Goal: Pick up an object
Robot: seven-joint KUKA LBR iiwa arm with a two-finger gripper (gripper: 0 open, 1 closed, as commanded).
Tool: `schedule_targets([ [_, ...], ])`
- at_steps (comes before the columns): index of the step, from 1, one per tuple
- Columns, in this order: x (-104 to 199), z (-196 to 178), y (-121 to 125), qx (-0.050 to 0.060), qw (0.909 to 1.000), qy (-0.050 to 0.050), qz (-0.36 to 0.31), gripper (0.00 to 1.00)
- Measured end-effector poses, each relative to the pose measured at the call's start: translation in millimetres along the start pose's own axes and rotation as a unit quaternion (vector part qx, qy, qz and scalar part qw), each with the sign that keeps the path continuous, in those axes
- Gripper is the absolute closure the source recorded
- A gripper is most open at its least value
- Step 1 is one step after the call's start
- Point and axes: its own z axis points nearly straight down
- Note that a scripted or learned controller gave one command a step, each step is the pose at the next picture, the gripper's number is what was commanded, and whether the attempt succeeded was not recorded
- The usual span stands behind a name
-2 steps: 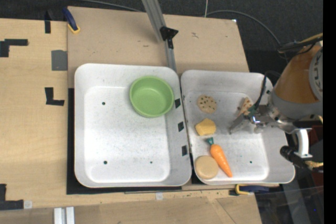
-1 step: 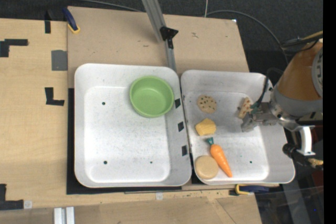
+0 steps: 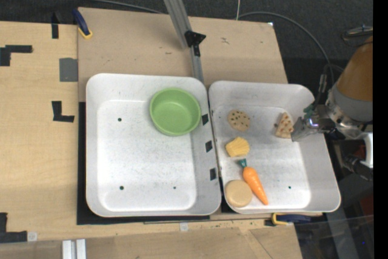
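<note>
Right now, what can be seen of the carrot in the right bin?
The carrot looks like a small plastic toy: an orange tapered body with a short green stem. It lies flat on the floor of the right bin, near the front, stem toward the yellow wedge and tip toward the front rim. Its side lies against the round tan piece.

Left bin (image 3: 103,148): bowl (image 3: 175,111) in its back right corner. Right bin (image 3: 315,188): cookie (image 3: 239,120) at back, cheese wedge (image 3: 237,147) before it, carrot (image 3: 254,184) and round bun (image 3: 238,194) in front. My end effector (image 3: 301,128) touches a cracker (image 3: 284,125) at that bin's right side.
</note>
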Motion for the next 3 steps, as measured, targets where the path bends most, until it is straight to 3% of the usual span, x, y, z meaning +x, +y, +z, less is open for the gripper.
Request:
schedule_targets([
  [2,-2.3,-97.5,8.4,-0.001,1.0000,0.000,-0.001,1.00],
  [3,54.8,-80.4,8.6,0.003,1.0000,0.002,-0.003,1.00],
])
